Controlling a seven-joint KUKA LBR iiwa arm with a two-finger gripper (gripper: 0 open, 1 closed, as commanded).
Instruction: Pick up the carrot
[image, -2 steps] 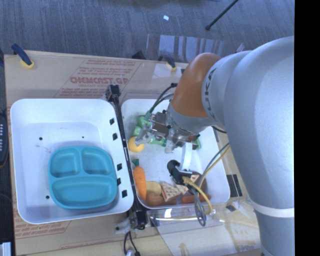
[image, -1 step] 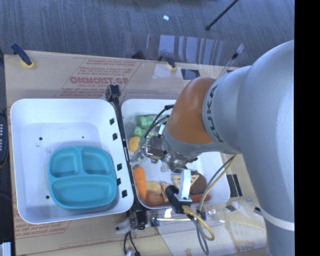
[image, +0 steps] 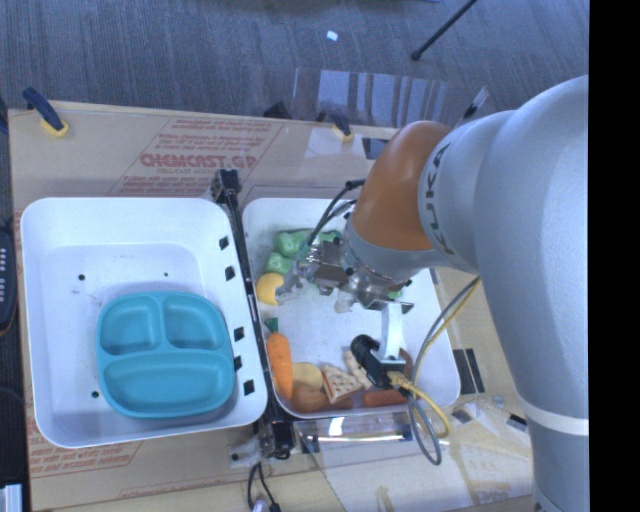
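Note:
The carrot (image: 280, 365) is orange and lies lengthwise against the left wall of the right bin (image: 440, 330), near its front. My gripper (image: 318, 272) hangs over the middle of that bin, below the orange wrist band. It is up and to the right of the carrot, and apart from it. The wrist body covers most of the gripper from above.
A yellow piece (image: 268, 288) and green food (image: 293, 245) lie at the back left of the right bin. Crackers (image: 340, 382), a yellowish piece (image: 306, 377) and a brown sausage (image: 380, 398) crowd the front beside the carrot. The left bin (image: 60, 240) holds a blue divided plate (image: 165, 352).

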